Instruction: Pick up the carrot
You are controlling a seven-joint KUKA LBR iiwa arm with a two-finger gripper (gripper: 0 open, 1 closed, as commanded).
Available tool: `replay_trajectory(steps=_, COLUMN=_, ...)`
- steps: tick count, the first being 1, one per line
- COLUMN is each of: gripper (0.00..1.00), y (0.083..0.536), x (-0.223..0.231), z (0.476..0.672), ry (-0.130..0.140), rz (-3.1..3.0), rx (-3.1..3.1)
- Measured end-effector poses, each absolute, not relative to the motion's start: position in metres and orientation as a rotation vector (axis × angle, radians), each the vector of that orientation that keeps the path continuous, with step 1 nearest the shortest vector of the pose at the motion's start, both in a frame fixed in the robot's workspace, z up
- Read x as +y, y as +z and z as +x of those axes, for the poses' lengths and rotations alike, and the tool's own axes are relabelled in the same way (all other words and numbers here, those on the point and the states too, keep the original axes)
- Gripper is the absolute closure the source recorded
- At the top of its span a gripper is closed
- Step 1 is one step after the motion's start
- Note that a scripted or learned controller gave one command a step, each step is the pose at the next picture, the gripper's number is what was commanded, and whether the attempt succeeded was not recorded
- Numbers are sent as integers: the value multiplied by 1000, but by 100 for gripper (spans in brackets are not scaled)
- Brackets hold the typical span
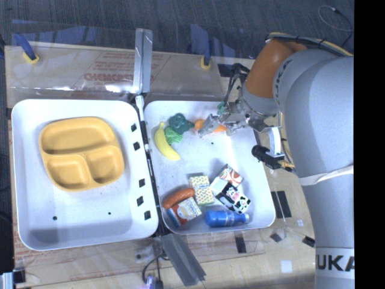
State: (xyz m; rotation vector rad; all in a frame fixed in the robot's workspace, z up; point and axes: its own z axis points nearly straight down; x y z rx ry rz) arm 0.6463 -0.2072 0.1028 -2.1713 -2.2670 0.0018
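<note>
Jaws (pixel 212 127) sit low in the right bin (pixel 258 188) near its far wall, right at the carrot (pixel 199 124); whether they are parted or closed on it I cannot tell. Just left of the carrot lie broccoli (pixel 177 125) and a banana (pixel 165 143); the left bin (pixel 24 179) holds a yellow tray (pixel 81 152)

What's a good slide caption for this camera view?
KUKA arm's gripper at the carrot in the right bin, beside broccoli and banana.
</note>
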Motion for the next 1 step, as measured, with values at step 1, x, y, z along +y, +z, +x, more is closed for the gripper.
replay_trajectory(steps=1, gripper=100, y=113, x=-206, z=647, ry=2, rz=-2165, rx=-2275)
